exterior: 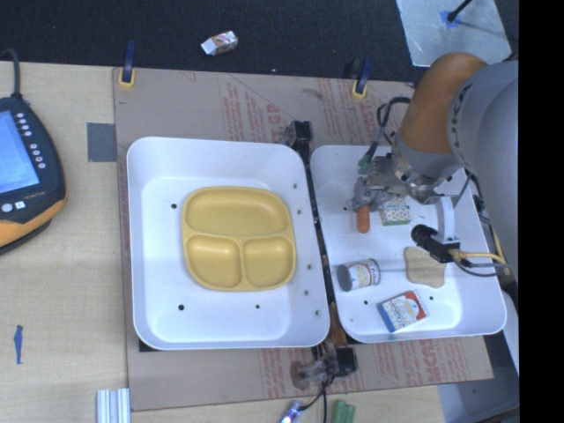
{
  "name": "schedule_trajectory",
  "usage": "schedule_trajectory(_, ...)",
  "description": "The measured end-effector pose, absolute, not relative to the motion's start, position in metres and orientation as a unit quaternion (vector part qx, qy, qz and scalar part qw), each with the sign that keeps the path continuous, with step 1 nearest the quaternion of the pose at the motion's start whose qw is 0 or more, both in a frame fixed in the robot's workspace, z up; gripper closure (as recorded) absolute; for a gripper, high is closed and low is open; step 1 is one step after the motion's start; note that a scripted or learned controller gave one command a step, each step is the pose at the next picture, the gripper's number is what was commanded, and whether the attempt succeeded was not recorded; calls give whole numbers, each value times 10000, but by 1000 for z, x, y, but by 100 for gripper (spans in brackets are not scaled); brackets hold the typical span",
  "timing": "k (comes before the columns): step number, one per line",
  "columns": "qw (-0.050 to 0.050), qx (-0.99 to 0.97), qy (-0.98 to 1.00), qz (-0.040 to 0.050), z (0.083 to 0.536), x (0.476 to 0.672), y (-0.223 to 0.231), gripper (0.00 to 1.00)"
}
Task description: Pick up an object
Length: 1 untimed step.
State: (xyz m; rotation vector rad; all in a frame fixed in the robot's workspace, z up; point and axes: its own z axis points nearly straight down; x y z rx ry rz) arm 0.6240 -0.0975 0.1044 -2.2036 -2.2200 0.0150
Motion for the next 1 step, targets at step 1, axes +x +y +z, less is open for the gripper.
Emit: schedule_trajectory(1, 14, -7059, -7083, -2, 192, 582, -36, 100)
